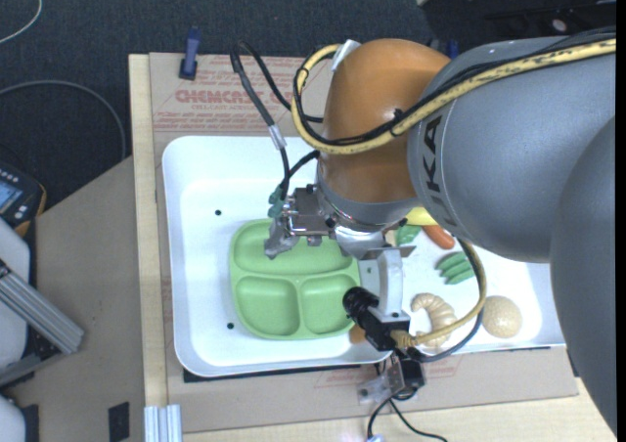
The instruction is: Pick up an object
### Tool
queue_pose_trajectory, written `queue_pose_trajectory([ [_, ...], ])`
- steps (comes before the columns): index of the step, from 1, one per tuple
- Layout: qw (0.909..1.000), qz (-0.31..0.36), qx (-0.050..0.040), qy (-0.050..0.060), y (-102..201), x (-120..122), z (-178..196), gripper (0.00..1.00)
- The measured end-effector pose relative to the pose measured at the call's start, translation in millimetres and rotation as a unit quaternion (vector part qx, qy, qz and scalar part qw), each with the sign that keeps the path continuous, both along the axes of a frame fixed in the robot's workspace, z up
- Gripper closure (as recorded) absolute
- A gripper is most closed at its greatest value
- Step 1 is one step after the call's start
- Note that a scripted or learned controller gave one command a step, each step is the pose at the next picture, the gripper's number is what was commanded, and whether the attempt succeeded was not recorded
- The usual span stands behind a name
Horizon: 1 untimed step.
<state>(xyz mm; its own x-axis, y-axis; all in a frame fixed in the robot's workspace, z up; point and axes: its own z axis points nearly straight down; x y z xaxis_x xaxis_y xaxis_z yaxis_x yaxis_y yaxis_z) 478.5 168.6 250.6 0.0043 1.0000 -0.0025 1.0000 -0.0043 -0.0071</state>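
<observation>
- Where dark carpet surrounds the bench, a white bin (191, 235) rests on cardboard (210, 98).
- The green tray (284, 298) has three compartments.
- Whether the gripper (284, 235) grips anything is unclear.

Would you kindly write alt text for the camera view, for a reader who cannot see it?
A grey robot arm with an orange band reaches down over a shallow white bin, its gripper at the rim of a light green divided plastic tray. Beside the tray lie a small croissant, a beige bread roll and green bean pods.
</observation>
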Motion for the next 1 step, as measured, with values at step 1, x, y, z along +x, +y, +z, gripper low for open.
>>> queue_pose_trajectory([
  [1,1.0000,0.005,0.0035,-0.008,30.8,1.4,83.5,0.00],
])
